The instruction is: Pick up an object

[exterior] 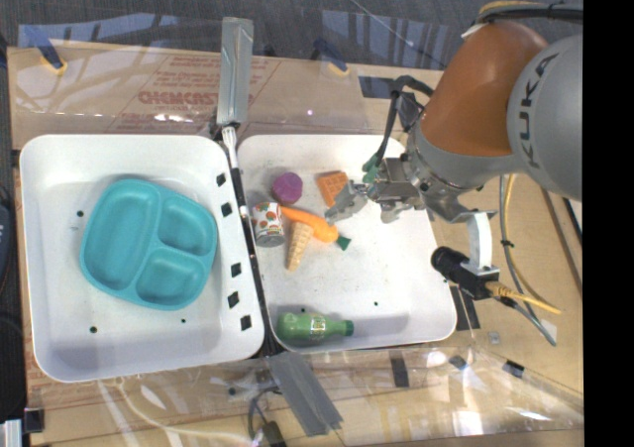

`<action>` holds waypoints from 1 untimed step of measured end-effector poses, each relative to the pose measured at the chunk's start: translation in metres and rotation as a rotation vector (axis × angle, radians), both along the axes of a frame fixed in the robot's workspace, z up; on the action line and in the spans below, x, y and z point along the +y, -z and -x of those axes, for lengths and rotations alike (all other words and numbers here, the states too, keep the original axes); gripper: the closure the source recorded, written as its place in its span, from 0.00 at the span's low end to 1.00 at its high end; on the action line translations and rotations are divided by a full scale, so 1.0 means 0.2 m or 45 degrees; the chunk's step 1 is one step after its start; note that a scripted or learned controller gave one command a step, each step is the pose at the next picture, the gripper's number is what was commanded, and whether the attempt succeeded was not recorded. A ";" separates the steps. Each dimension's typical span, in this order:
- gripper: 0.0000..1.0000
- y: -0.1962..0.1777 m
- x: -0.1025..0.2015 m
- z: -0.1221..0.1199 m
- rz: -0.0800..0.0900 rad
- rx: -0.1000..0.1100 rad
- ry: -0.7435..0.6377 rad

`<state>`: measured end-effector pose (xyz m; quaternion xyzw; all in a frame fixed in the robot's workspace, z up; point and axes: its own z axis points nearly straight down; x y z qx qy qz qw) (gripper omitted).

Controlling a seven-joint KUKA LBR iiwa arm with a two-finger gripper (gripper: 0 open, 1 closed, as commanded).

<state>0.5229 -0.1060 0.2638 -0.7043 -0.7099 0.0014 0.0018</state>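
The fingers (349, 199) hang over the right bin (396, 286), spread apart with nothing between them. Just left of them lies the carrot (309, 224), beside an ice-cream cone (295, 249), purple ball (287, 185) and small can (266, 223).

In the right bin (416, 311), the gripper (349, 199) hangs at two o'clock, just beside an orange cracker (332, 184). A carrot (309, 224), purple ball (287, 185), small can (266, 224) and cone (296, 251) cluster toward ten; a green bottle (315, 326) lies at seven. The left bin (50, 336) holds a teal divided plate (149, 242).
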 end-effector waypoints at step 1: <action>0.00 0.73 0.06 -0.15 -0.005 0.008 -0.380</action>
